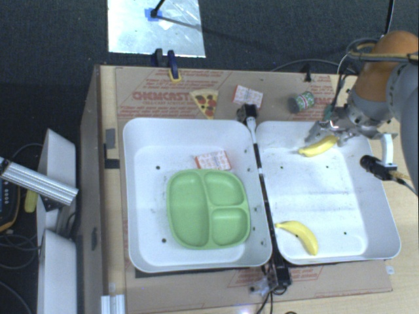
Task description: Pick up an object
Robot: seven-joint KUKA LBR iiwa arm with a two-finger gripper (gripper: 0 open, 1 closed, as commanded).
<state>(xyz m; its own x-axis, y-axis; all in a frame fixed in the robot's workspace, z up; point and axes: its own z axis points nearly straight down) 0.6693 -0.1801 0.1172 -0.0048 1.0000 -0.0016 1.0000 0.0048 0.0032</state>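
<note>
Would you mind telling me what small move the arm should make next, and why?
Probably a short descent onto the upper banana: the gripper sits right at its far end in the right bin, and the view doesn't show the banana between its fingers.

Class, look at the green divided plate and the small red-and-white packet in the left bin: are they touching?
Cannot tell. In the camera view the packet lies right at the far rim of the green plate, with neither a clear gap nor plain contact between them.

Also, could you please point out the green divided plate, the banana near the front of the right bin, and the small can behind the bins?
green divided plate (194, 208), camera view, large left compartment.
front banana (300, 232), camera view, middle of its curve.
small can (303, 101), camera view, its side.
</note>
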